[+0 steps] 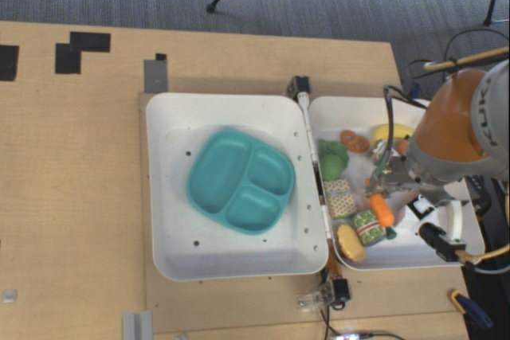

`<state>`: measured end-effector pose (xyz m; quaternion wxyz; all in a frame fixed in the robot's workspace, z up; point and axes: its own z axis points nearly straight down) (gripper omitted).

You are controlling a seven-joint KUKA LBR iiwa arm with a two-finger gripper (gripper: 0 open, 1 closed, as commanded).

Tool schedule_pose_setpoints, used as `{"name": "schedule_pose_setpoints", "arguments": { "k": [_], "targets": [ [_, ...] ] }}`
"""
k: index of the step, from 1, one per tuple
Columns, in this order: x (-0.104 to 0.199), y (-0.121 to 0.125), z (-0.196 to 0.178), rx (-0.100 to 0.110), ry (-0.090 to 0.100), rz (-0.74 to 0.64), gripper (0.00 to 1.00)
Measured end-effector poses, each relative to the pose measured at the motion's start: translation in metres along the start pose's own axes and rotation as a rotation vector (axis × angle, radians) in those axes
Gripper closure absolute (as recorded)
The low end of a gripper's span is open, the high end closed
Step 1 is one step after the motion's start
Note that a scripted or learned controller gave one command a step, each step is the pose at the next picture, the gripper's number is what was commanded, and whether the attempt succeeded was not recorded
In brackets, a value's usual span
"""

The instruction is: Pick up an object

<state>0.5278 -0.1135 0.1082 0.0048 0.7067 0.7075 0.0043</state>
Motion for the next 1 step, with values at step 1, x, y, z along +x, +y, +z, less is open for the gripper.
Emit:
{"name": "schedule_pose_setpoints", "arguments": {
  "k": [1],
  "targets": [
    [0.0509, -0.0084, -0.0872, 0.007, 0.002, -0.004, 1.0]
  ]
}}
